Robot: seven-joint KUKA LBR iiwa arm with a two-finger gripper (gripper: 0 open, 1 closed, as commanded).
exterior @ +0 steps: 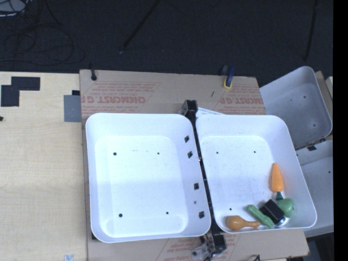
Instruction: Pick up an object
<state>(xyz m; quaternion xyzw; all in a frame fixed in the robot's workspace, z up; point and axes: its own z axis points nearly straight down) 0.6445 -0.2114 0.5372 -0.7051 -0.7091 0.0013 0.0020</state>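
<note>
An orange carrot [277, 178] lies at the right bin's [239, 126] 4 o'clock edge. Toward 5 o'clock cluster a black block [272, 211], a green toy [285, 205] and a yellow gourd [241, 222]. Left bin [136, 125] adjoins.

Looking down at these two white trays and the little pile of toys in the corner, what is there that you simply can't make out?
- The green toy in the right bin: a black block lies across it, so its full shape is hidden.
- The dark parts at the bottom edge: cut off by the frame.
- The small clips along the seam between the bins: too small to identify.
- The orange gourd-shaped toy: too blurred to name.
</note>
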